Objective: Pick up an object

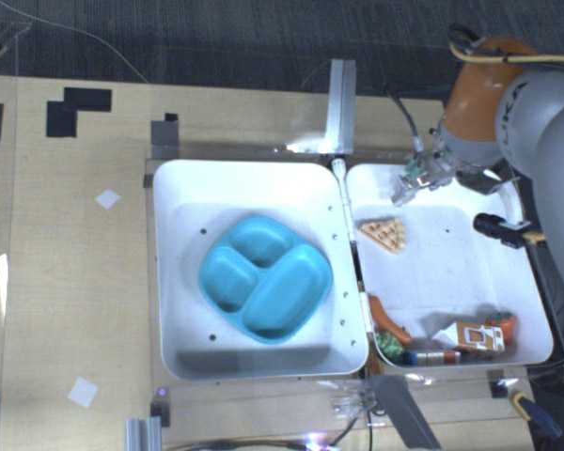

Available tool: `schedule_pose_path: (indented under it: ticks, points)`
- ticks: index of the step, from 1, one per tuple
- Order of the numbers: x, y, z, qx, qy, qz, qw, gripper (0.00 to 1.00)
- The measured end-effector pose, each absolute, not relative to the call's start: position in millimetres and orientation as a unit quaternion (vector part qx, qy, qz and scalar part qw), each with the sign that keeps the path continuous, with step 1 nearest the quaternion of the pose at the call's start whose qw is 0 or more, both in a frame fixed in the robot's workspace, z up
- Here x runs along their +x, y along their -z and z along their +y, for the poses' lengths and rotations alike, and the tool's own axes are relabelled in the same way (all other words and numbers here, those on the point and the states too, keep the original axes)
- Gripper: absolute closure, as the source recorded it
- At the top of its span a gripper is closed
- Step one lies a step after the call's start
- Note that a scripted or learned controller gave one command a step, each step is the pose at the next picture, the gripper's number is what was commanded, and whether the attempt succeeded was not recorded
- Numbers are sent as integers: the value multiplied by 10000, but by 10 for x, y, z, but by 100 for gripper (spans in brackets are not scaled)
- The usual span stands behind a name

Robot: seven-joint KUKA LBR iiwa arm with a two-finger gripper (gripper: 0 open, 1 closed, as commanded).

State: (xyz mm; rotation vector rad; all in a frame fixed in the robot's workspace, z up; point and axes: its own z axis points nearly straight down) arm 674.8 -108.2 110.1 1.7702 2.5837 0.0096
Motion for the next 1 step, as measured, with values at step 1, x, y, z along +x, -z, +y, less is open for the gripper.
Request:
schedule_pose_path:
  ticks: [1]
  points:
    - [6740, -1092, -1067, 5646, -29, 8254, 20, 0]
